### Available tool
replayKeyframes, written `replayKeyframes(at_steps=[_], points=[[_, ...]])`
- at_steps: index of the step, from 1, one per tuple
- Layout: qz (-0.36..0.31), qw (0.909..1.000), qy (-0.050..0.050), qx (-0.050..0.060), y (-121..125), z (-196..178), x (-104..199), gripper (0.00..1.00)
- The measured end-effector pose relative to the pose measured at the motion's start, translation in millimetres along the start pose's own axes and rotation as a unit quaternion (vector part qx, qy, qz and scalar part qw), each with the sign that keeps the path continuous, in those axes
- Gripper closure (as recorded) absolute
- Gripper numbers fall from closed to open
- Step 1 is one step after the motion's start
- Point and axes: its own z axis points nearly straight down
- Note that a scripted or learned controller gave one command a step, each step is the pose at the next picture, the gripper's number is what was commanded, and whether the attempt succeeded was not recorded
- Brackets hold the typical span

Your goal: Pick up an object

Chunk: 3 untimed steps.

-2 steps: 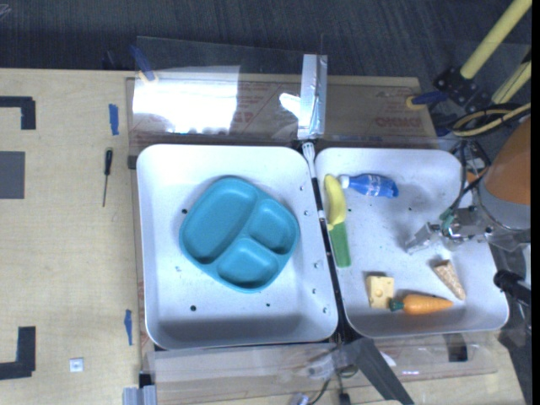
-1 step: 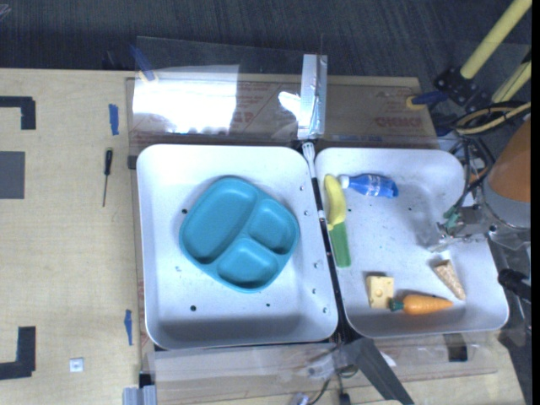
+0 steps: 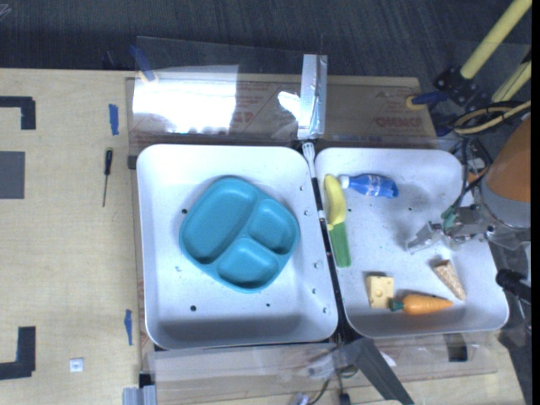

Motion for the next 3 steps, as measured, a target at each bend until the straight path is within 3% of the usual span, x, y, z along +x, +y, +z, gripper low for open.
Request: replayKeyframes(at_steps=[1,2,3], points=[[0.001,1.0000,-0.001,0.000,0.8,-7.7,-1.3,1.00],[0.005,1.0000,-0.006,-0.001,23.6,3.2,10.8,1.00],[0.005,1.0000,-0.006,-0.001,23.5,2.7,10.1,0.00]])
